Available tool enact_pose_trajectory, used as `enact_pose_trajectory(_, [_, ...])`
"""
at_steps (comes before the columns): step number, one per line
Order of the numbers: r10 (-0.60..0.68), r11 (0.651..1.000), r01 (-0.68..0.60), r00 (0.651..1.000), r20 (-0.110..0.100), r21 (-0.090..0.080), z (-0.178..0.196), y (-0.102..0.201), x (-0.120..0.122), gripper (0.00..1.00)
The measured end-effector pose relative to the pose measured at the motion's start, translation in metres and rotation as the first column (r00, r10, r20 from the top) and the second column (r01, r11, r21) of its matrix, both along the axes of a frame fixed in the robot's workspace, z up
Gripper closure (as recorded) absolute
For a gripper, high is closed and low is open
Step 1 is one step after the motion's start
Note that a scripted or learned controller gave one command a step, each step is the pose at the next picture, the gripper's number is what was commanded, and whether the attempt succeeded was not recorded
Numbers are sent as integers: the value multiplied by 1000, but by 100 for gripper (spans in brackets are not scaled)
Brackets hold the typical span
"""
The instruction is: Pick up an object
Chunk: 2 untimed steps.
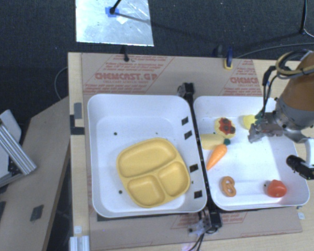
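The right bin (pixel 251 192) holds several toy foods: a carrot (pixel 216 156), a pale yellow piece (pixel 210 140), a round yellow piece with red and green spots (pixel 225 126), a small yellow item (pixel 247 121), a pretzel (pixel 228 186) and a red pepper (pixel 276 188). My gripper (pixel 257 133) hangs low over the upper right part of that bin, just below the small yellow item and right of the spotted piece. Nothing shows between its fingers.
The left bin (pixel 104 124) holds a yellow divided plate (pixel 153 171). A black divider clip strip (pixel 196 140) runs between the bins. The arm's orange band and cables (pixel 303 88) occupy the right side. A metal sheet (pixel 114 14) lies beyond the bench.
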<state>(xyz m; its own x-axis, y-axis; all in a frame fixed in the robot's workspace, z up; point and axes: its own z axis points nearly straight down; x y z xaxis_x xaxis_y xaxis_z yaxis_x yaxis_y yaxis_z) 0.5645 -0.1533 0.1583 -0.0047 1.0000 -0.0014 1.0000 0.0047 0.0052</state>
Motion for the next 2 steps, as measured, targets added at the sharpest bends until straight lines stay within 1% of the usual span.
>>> enact_pose_trajectory(1, [0,1000,0,1000,1,0,44,1,1,100])
enact_pose_trajectory(2, [0,1000,0,1000,2,0,98,1,3,100])
